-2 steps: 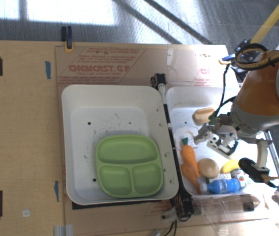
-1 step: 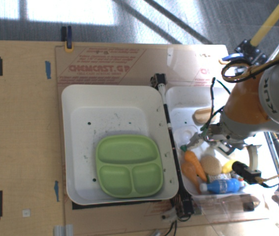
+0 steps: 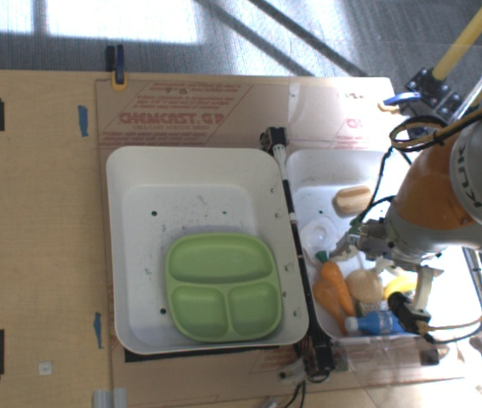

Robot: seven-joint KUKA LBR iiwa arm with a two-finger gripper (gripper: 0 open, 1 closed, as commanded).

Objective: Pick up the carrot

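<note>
Carrot lies just left of the gripper, in the right bin

Your carrot rests in the right bin near its left wall, long axis running from upper left down to lower right, with a beige round thing touching its right side. The gripper hangs just up and right of it, holding nothing; how far it is open you cannot tell. I judge you need a short move down-left
</note>
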